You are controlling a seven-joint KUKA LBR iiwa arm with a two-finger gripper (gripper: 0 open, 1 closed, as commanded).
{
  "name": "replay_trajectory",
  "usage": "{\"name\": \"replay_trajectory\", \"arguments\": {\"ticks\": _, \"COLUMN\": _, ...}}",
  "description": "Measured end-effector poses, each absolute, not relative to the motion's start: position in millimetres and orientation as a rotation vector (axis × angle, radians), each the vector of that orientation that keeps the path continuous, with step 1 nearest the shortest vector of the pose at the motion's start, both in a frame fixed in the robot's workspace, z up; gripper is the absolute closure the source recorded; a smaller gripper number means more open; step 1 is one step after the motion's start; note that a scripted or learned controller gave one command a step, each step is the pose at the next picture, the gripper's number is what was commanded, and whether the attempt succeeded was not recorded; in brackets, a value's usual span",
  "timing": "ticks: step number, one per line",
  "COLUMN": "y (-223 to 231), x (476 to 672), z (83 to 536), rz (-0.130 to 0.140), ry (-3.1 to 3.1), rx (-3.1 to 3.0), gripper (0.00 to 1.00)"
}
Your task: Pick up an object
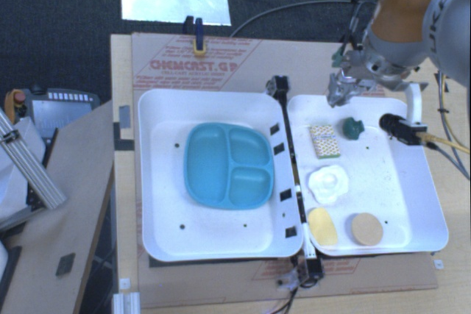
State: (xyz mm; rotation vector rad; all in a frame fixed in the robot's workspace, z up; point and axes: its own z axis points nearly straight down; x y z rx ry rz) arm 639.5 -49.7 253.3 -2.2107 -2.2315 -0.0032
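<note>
My gripper (338,96) hangs over the far edge of the right bin (419,180), above and left of a small dark green object (352,128). Nothing shows between its fingers. A tan patterned cracker-like block (324,140) lies just below the gripper. Nearer the front lie a white fried-egg shape (327,184), a yellow oval piece (321,226) and a round tan disc (366,229).
The left bin (158,180) holds a blue divided plate (227,165). A black ridge with clips (288,158) separates the two bins. The arm's orange and grey body (412,4) looms over the right bin's far right corner.
</note>
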Motion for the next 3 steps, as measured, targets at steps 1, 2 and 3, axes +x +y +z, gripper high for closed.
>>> {"name": "replay_trajectory", "arguments": {"ticks": 1, "y": 0, "x": 621.2, "z": 236, "rz": -0.001, "ry": -2.230, "rx": -2.211, "gripper": 1.00}}
{"name": "replay_trajectory", "arguments": {"ticks": 2, "y": 47, "x": 594.3, "z": 221, "rz": 0.001, "ry": -2.229, "rx": -2.210, "gripper": 1.00}}
{"name": "replay_trajectory", "arguments": {"ticks": 3, "y": 86, "x": 573.8, "z": 226, "rz": -0.001, "ry": -2.231, "rx": -2.210, "gripper": 1.00}}
